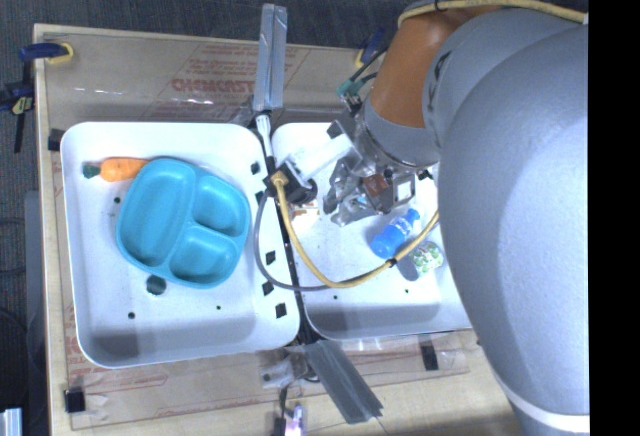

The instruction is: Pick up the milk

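Note:
My gripper point(350, 199) is low in the right bin point(370, 319), near its upper left part, under the grey arm with the orange band. A small brown and white boxy thing point(377, 187), possibly the milk, sits right against the gripper on its right side, partly hidden by the wrist. I cannot make out whether it is held. A blue bottle point(393, 234) lies just below and to the right of the gripper.
A pale item with green spots point(427, 257) lies right of the bottle. The left bin point(90, 324) holds a blue divided plate point(183, 221), a carrot point(122, 167) at its top left and a small dark thing point(156, 285). The arm covers the right bin's right side.

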Robot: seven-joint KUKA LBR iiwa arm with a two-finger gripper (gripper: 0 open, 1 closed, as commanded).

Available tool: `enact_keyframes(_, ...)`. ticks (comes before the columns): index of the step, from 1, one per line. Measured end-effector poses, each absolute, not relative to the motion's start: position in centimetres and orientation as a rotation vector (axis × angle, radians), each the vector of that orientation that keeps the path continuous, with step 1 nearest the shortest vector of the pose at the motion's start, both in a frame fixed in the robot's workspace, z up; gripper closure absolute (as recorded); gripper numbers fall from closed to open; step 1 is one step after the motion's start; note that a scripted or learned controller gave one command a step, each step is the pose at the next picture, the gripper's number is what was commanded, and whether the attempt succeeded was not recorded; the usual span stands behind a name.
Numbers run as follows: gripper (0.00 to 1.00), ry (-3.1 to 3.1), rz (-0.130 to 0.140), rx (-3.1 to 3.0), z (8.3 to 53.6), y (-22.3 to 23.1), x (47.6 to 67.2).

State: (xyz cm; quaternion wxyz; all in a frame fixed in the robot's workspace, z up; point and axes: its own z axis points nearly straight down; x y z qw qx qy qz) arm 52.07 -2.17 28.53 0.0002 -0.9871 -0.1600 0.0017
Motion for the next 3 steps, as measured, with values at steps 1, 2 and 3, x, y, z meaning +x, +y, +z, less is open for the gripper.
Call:
enact_keyframes(1, 1.00, -0.822, 0.014, -3.029, 25.3, 3.1, 50.3)
enact_keyframes(2, 1.00, -0.715, 0.014, -3.057, 24.7, -0.6, 47.7)
enact_keyframes(3, 1.00, -1.349, 0.014, -2.831, 20.2, -3.4, 47.6)
